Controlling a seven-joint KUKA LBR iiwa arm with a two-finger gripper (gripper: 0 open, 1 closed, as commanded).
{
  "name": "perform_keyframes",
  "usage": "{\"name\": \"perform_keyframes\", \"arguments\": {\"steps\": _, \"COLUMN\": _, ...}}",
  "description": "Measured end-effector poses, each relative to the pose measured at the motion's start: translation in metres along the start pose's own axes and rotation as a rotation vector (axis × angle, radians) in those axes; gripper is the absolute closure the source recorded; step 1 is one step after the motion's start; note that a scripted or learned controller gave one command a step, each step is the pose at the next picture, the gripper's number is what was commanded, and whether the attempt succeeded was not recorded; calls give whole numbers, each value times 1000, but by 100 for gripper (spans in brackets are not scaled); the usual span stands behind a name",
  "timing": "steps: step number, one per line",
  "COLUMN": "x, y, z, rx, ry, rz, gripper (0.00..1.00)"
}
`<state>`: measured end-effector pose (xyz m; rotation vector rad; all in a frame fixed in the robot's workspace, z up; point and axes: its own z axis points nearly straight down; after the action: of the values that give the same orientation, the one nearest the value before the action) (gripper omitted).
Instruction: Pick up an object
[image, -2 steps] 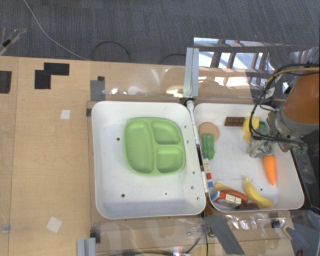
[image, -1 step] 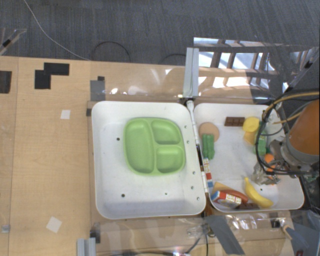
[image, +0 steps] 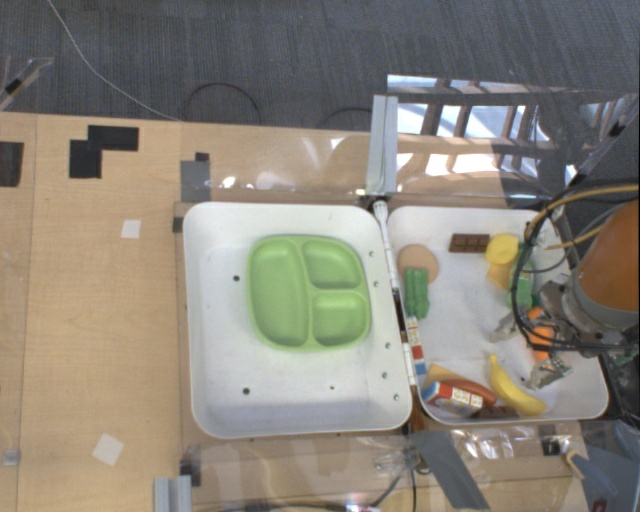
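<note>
Hanging low over the right bin (image: 598, 400), the claw (image: 540, 350) is set for a pick; its state cannot be told. Nearest it, a banana (image: 515, 388) lies just beside.

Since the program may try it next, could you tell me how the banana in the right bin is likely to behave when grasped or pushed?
The banana is curved and smooth, so it could well pivot or slip rather than slide straight. It looks like a moulded toy, so probably stiff and light, though I cannot confirm that. It lies near the bin's front wall beside a red packet, which may crowd the gripper.
</note>
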<state>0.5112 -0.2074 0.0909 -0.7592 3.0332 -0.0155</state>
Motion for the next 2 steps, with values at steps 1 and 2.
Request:
{"name": "perform_keyframes", "arguments": {"steps": 1, "x": -15, "y": 41, "z": -1, "rx": 3, "ry": -6, "rz": -15, "gripper": 0}}
{"name": "perform_keyframes", "arguments": {"steps": 2, "x": -98, "y": 31, "z": 1, "rx": -3, "ry": -4, "rz": 52, "gripper": 0}}
